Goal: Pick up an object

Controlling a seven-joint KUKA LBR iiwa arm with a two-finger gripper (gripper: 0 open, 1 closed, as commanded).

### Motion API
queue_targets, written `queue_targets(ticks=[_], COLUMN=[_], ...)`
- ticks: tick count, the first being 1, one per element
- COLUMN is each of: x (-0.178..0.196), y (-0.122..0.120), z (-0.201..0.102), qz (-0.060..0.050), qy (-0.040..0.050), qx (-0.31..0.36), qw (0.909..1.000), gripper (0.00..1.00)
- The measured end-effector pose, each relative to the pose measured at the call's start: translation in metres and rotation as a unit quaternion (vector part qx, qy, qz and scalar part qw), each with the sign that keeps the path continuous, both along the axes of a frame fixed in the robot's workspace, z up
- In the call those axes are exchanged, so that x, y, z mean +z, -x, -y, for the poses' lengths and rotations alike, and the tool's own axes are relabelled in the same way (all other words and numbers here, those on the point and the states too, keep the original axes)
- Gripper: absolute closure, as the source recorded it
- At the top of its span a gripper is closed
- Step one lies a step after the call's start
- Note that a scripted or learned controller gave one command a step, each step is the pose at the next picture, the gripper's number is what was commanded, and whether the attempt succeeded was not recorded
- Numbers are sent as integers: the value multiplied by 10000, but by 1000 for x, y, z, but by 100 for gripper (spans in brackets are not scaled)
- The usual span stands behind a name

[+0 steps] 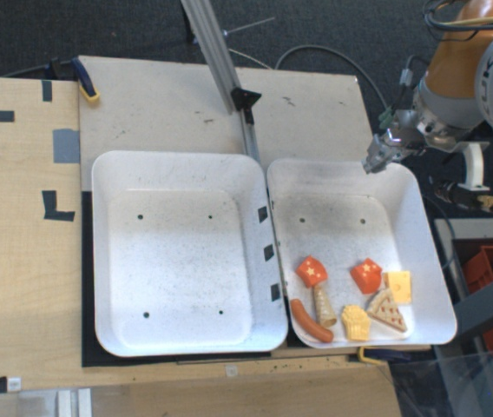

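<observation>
Hovering at the far right corner of the right-hand bin (420,224), the arm's gripper (377,162) hangs above the rim with nothing visibly between its tips; from where I stand the tool is too small and dark to judge how wide it is set. The pickable toys sit well apart from it, bunched at the bin's near end: a red block with a pale star (312,271), a second red block (366,275), a yellow cube (398,286), a wedge like a pizza slice (388,312), a small corn piece (355,322), a tan cone (324,305) and a sausage (312,321) lying against the near wall. The left-hand bin (108,233) stands beside it.

The step in hand looks to be the approach. A clean try would likely favour the second red block, which has some open floor on its far side, over the sausage pressed to the wall or the pizza slice lying flat among its neighbours. Coming straight down, with the tips straddling the block and clear of the yellow cube beside it, should lessen the chance of a nudge scattering the cluster.
</observation>
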State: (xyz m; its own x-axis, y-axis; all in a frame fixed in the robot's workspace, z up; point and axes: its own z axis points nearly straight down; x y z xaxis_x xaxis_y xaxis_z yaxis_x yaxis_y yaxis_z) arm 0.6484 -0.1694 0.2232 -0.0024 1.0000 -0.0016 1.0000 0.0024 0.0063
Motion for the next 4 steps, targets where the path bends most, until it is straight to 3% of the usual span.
queue_targets(ticks=[1,2,4], x=[43,29,19], y=[-2,-8,4], z=[2,-56,-150], qz=[-10,-37,-45], qy=[-2,-9,-14], qx=[-2,18,17], qw=[10000,10000,10000], gripper=[100,100,100])
